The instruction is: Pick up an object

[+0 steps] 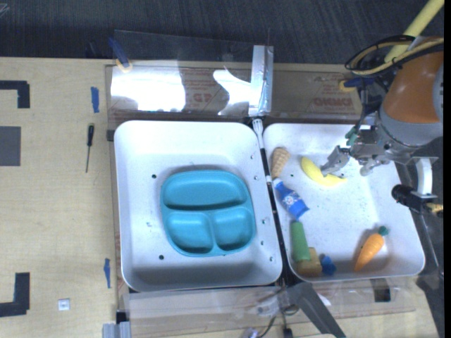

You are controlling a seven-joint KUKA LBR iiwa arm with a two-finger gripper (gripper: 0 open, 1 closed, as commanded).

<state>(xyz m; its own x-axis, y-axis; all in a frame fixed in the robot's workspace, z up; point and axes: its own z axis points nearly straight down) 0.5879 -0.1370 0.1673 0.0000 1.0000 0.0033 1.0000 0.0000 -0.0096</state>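
**Tool reaching for the banana**

The blue divided tray [206, 211] lies in the left bin [134, 146]. In the right bin [394, 259], the tool [336, 162] is at the yellow banana [318, 172]; I cannot tell its state. Next it needs a firm closing, then lifting.

A robotics lab, by the look: a taped plywood bench [49, 189], two white bins [141, 146] just left of the gripper [345, 157], cables [373, 55] behind it
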